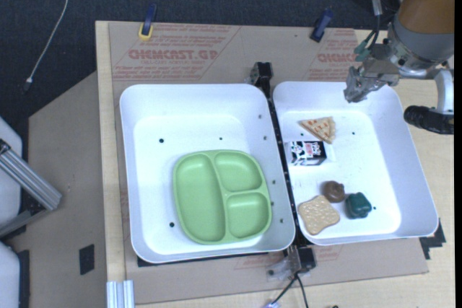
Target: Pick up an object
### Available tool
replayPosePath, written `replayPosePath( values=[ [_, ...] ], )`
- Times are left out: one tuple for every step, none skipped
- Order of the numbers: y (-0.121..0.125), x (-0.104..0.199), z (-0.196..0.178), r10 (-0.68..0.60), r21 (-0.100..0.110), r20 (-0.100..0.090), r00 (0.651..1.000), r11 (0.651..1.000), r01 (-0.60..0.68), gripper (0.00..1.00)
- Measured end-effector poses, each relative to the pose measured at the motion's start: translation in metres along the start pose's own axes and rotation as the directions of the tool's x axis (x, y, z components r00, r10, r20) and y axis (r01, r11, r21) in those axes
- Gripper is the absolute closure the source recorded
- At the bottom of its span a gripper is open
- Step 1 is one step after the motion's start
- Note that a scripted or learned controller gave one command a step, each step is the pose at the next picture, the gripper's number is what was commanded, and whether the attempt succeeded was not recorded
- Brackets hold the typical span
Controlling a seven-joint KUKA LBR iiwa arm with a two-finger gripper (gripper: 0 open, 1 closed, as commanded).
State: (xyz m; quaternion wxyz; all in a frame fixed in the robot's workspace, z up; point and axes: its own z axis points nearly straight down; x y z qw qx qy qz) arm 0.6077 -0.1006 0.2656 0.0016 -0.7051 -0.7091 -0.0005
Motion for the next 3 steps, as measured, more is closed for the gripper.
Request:
replayPosePath(
  values=[
    [-0.01, 0.055, 0.02, 0.0, 0.002, 0.0, 1.0, 1.0, 0.0, 1.0],
    [-0.024, 0.108, 0.035, 0.0, 0.003, 0.0, 1.0, 1.0, 0.0, 1.0],
    [-0.02, 0.163, 0.046, 0.0, 0.002, 0.0, 1.0, 1.0, 0.0, 1.0]
  ],
)
